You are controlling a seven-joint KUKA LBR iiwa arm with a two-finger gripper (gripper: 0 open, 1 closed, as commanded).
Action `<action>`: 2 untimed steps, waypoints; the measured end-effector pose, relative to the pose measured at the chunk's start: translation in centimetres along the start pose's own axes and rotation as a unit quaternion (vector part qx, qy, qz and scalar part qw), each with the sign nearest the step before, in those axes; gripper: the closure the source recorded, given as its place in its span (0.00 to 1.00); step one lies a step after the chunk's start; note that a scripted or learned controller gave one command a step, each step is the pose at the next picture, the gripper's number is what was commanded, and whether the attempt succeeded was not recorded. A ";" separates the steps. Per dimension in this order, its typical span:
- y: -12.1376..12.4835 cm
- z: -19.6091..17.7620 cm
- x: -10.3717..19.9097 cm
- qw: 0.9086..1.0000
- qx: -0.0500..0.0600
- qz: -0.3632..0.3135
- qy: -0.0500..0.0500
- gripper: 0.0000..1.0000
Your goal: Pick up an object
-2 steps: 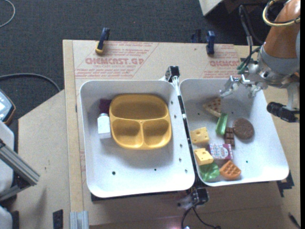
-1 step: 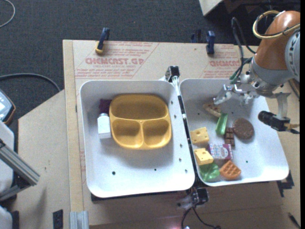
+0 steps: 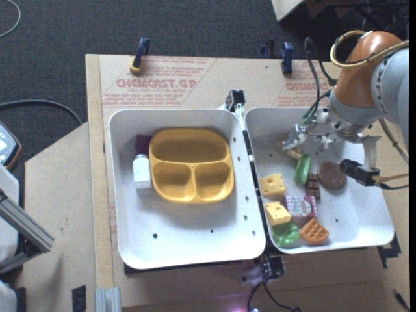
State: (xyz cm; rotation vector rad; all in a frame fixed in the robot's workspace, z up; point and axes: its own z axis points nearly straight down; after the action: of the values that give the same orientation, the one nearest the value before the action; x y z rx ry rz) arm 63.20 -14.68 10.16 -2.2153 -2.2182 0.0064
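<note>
Tray [image 3: 192, 164] is sitting yellow, well left of the green piece [image 3: 303, 169]. We are watching the gripper [image 3: 305, 138] hovering just above that piece; grip state we cannot tell. We are expecting a crowded grab nudging neighbouring cheese [image 3: 273, 185].

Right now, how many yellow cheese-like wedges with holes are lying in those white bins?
2, both in the right-hand white bin, near its left wall. One yellow holed cheese wedge lies mid-bin; the other sits just below it, beside the green piece. The arm might hide more.
</note>
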 end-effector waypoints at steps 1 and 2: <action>0.2 1.3 0.0 1.000 -0.004 0.000 0.000 0.00; 0.6 -0.2 0.2 1.000 -0.010 0.000 0.000 1.00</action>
State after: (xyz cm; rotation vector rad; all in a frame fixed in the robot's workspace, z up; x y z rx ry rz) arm 63.77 -14.53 10.37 -2.2258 -2.2278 -0.0174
